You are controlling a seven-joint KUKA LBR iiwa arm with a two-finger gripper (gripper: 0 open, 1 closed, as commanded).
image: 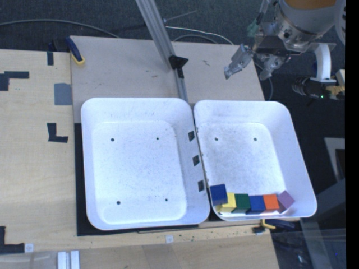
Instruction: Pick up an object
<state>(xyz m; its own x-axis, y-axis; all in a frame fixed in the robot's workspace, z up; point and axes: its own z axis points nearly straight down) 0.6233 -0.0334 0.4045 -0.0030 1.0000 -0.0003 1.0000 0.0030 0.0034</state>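
Nearest the camera, along the front wall of the right shallow white plastic bin [291, 129], a row of small coloured blocks is seen: a blue block [218, 193] stacked at the left end on a yellow block [228, 205], then a green block [242, 202], a second blue block [257, 203], an orange block [271, 202] and a pale purple block [285, 199], each touching its neighbour. The left shallow white plastic bin [90, 122] sits just beside it, their rims touching. Both rest on a light wooden bench [33, 150] marked with dark tape patches; dark carpet lies beyond. A slanted aluminium rail [154, 18] crosses the upper middle.

The grey two-finger gripper [234, 66] hangs above the bench behind the right bin, well apart from the blocks (the arm is cut off by the top edge). Nothing is seen between its tips; how far the claw is parted cannot be told.
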